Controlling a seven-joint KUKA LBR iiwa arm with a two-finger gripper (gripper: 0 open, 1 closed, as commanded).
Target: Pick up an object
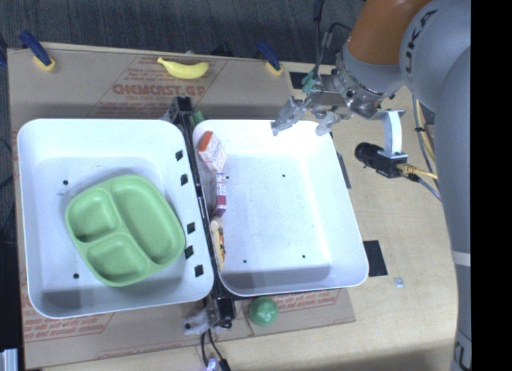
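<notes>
My gripper (302,127) hangs over the far edge of the right bin (320,233), its two grey fingers spread apart with nothing between them. An orange and white carton (210,152) leans against the right bin's left wall, and a small purple and white pack (218,194) lies just below it. Further down the same wall sits a thin yellow and orange item (218,244). A green divided plate (124,227) lies in the left bin (48,169).
A yellow banana (183,66) rests on the cardboard behind the bins. A green ball (262,311) sits on the cardboard in front of the right bin. Blue clamps (37,49) hold the cardboard's far corners. A black connector (378,158) sticks out beside the arm.
</notes>
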